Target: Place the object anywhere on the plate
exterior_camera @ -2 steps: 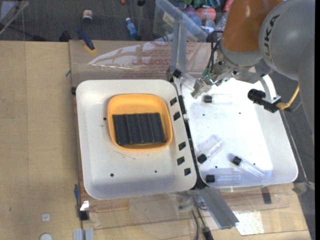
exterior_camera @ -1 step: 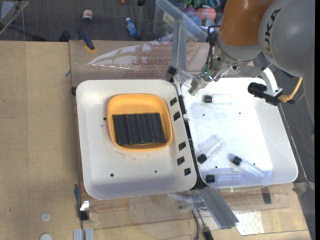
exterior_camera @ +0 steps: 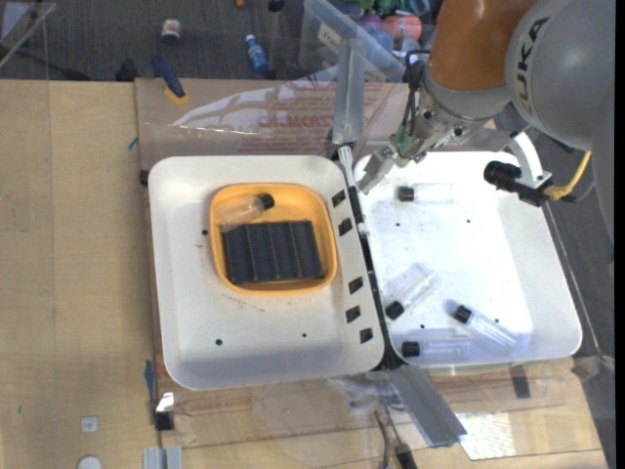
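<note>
An orange plate (exterior_camera: 330,225) with a black ridged insert (exterior_camera: 272,251) sits in the left bin (exterior_camera: 186,291). A clear vial (exterior_camera: 250,206) lies on the plate's far left corner, just beyond the insert. My gripper (exterior_camera: 383,164) hangs over the far left corner of the right bin (exterior_camera: 537,262), close to the divider between the bins. It is well to the right of the plate. A clear vial with a black cap (exterior_camera: 420,193) lies just to the gripper's right on the bin floor.
Several more clear black-capped vials lie in the right bin: one (exterior_camera: 410,287) near the divider, one (exterior_camera: 479,325) and one (exterior_camera: 437,346) near the front. The divider carries black clips (exterior_camera: 354,286). A clear tote of coloured items (exterior_camera: 376,13) stands behind the bins.
</note>
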Available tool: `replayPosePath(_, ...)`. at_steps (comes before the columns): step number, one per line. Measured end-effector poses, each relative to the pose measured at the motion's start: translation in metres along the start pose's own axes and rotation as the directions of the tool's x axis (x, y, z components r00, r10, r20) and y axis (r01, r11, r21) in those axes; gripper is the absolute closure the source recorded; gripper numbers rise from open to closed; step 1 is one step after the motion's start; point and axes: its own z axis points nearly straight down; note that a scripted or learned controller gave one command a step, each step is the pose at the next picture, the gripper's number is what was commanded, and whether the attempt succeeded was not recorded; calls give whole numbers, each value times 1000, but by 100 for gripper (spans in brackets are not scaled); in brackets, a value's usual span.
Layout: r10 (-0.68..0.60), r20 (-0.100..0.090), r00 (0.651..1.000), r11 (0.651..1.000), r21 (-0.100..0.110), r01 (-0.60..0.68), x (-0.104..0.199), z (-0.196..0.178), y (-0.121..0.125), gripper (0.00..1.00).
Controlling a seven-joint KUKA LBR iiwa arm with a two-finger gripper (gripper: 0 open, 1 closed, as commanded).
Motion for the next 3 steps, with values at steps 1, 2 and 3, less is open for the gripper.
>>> replayPosePath(1, -82, 1, 997, 997, 0, 82, -46, -7, -30, 0)
replayPosePath(2, -106, 2, 994, 994, 0, 106, -112, -2, -78, 0)
replayPosePath(3, -478, 4, 878, 878, 0, 478, -153, -8, -113, 0)
